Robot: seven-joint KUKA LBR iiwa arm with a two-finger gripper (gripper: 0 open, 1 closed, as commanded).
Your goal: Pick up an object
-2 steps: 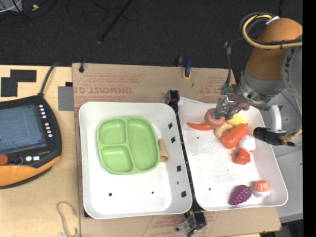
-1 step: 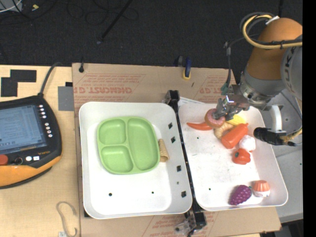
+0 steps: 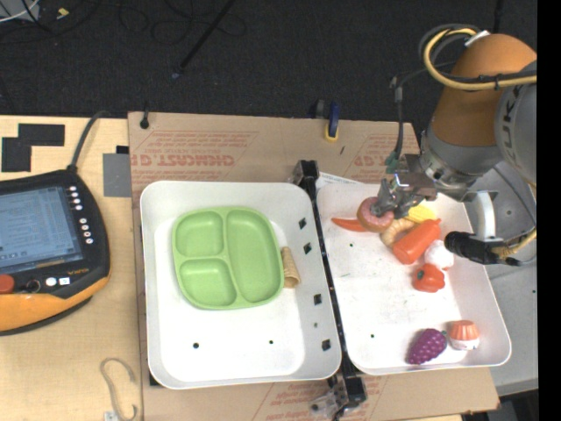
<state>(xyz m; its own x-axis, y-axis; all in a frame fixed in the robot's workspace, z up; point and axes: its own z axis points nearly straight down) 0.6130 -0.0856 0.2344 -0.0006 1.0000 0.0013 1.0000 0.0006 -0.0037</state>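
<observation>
Two shallow white bins sit side by side on the table. Left bin (image 3: 166, 340) holds a green three-compartment plastic plate (image 3: 226, 258), with a small tan cone-shaped piece (image 3: 290, 267) touching its right edge. Right bin (image 3: 368, 323) holds a pink ring-shaped toy (image 3: 375, 217) at its far end, beside an orange carrot toy (image 3: 416, 240). The gripper (image 3: 392, 202) hangs just over the ring; whether it is wide or narrow cannot be told. Purple grapes (image 3: 426, 346) lie near.

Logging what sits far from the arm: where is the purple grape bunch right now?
The purple grape bunch lies in the right bin, near its front right corner, beside a small orange-and-white piece.
</observation>
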